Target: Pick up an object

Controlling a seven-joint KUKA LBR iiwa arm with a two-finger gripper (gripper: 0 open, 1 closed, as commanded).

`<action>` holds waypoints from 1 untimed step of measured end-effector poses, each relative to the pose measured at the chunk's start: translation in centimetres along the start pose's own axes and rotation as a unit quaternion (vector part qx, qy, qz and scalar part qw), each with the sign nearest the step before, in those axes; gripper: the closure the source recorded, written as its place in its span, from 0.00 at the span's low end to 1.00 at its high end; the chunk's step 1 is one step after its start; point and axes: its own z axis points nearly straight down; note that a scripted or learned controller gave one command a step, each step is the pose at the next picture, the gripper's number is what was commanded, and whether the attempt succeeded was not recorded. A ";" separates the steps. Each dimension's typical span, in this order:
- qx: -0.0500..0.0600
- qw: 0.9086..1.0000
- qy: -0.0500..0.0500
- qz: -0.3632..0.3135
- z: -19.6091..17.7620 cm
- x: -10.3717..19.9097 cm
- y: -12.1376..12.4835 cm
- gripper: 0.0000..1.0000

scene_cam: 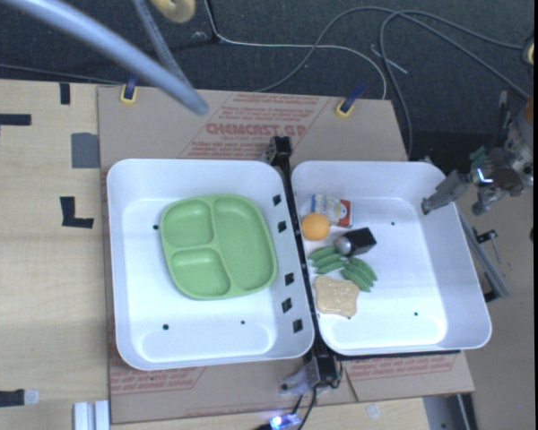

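We count one orange (pixel 315 227), two pea pods (pixel 342 265), one toast slice (pixel 335 296), one green tray (pixel 219 245); hand (pixel 466 183) aside, grip state unclear

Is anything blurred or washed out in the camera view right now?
In the camera view, the grey bar across the top left is soft and out of focus; the tool at the right bin's edge is small and indistinct; the bins' white floors look bright but not blown out.
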 end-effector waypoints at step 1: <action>-0.005 1.000 -0.001 -0.001 -0.6 0.0 0.2 0.00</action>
